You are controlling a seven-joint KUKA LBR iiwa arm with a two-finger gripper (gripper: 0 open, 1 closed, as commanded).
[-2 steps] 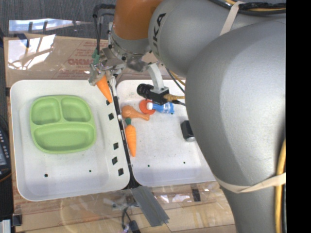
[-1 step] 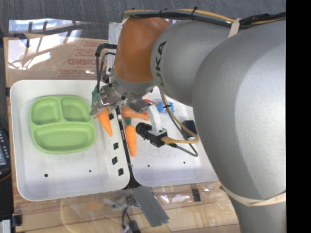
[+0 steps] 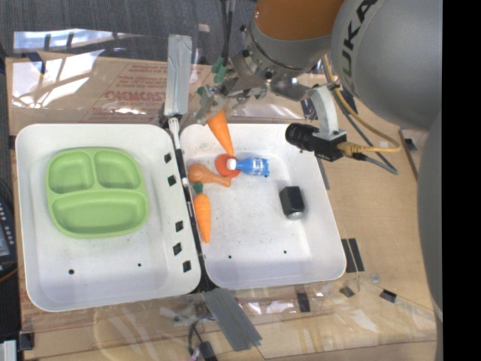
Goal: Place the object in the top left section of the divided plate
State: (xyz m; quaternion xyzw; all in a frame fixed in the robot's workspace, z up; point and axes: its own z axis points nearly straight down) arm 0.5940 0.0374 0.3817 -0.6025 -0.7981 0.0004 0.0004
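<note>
Gripping a carrot [image 3: 220, 131] by its top end, the claw [image 3: 213, 105] hangs over the right bin's [image 3: 316, 235] back-left corner. Green divided plate [image 3: 96, 191] sits in left bin [image 3: 45, 277]. Second carrot [image 3: 202, 215], bottle [image 3: 244, 165], black block [image 3: 291, 201] lie in right bin.

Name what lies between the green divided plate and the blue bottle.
In the camera view: the bins' adjoining rims, then the chicken drumstick toy, between plate and bottle.

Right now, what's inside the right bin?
The right bin holds two carrots, one near the top and one by the divider, a drumstick-like toy, a blue bottle with red cap and a dark block. The arm covers its far rim.
</note>
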